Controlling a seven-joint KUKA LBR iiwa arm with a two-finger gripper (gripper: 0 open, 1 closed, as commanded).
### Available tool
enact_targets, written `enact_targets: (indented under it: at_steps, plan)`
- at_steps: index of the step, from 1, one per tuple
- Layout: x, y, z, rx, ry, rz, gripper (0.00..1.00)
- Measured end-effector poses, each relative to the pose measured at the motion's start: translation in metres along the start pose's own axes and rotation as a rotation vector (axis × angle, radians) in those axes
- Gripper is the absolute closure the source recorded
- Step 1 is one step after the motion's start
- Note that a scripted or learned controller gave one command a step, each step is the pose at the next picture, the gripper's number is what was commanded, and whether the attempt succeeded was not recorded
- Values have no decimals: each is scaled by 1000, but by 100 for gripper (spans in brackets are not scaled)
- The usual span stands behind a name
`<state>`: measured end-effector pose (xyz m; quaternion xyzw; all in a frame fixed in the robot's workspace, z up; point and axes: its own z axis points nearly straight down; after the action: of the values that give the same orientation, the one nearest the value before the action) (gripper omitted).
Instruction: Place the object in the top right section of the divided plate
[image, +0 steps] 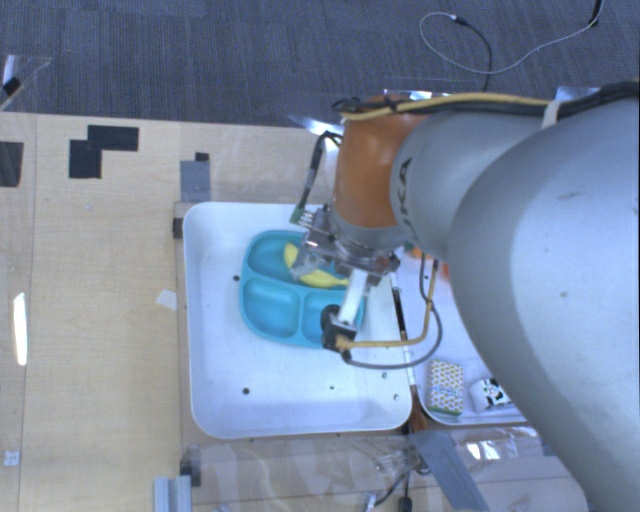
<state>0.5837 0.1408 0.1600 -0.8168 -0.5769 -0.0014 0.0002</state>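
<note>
A blue divided plate (270, 300) lies in the left white bin (220, 380). A yellow object (318, 278) rests in the plate's top right section, partly covered by the gripper. My gripper (335, 262) hangs right over that section, touching or nearly touching the yellow object. The wrist hides the fingers.
The right bin (455, 412) holds a green-and-white patterned packet (446, 386) and a black-and-white item (490, 393) near its front edge. The big grey arm covers most of the right bin. Bare bin floor lies in front of the plate.
</note>
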Motion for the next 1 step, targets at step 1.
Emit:
enact_targets:
  at_steps: [1]
  plan:
    - [65,-31,22,1,0,-293,0]
